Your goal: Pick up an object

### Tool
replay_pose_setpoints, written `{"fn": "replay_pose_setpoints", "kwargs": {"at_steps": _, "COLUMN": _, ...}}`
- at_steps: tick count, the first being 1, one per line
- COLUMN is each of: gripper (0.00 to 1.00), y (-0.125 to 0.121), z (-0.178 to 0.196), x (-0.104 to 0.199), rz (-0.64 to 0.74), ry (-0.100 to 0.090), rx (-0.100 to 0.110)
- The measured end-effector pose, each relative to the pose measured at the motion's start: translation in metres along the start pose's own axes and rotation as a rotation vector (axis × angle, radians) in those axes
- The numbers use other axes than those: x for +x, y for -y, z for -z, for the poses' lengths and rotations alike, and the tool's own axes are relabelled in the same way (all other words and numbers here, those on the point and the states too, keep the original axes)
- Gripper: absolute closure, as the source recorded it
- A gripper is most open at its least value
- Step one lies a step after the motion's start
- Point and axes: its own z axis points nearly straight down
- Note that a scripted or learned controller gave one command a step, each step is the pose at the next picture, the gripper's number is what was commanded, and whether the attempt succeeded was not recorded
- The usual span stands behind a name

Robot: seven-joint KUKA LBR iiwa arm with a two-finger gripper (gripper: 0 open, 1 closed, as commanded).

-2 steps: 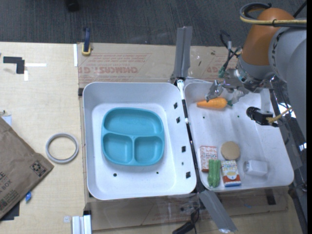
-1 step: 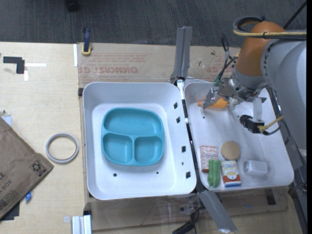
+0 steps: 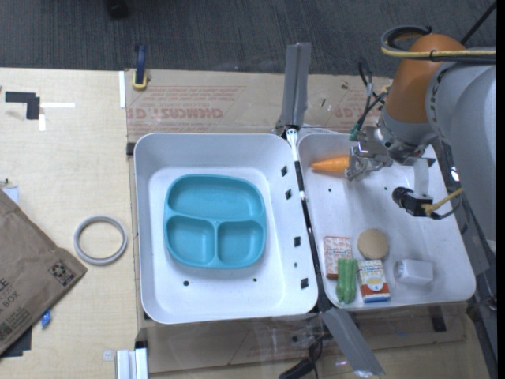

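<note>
Hovering with a grip state I cannot tell, the pincer (image 3: 360,164) could nudge the carrot (image 3: 331,164) just left away.

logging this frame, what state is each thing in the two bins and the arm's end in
blue divided plate: flat in left bin, upright
carrot: lying on its side in right bin, at the gripper
green vegetable: lying flat, beside the small carton
red and white packet: flat
round tan piece: resting flat
white cup: tipped on its side
gripper: low over the right bin, touching or close to the carrot
</note>
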Motion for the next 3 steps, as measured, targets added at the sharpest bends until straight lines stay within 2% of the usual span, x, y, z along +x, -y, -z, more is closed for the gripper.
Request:
{"fn": "replay_pose_setpoints", "kwargs": {"at_steps": 1, "gripper": 0.0, "y": 0.0, "z": 0.0, "x": 0.0, "rz": 0.001, "ry": 0.0, "rx": -0.001}}
{"fn": "replay_pose_setpoints", "kwargs": {"at_steps": 2, "gripper": 0.0, "y": 0.093, "z": 0.004, "x": -0.006, "rz": -0.069, "ry": -0.005, "rx": -0.015}}
{"fn": "replay_pose_setpoints", "kwargs": {"at_steps": 3, "gripper": 0.0, "y": 0.173, "z": -0.01, "x": -0.016, "rz": -0.044, "ry": -0.005, "rx": -0.017}}
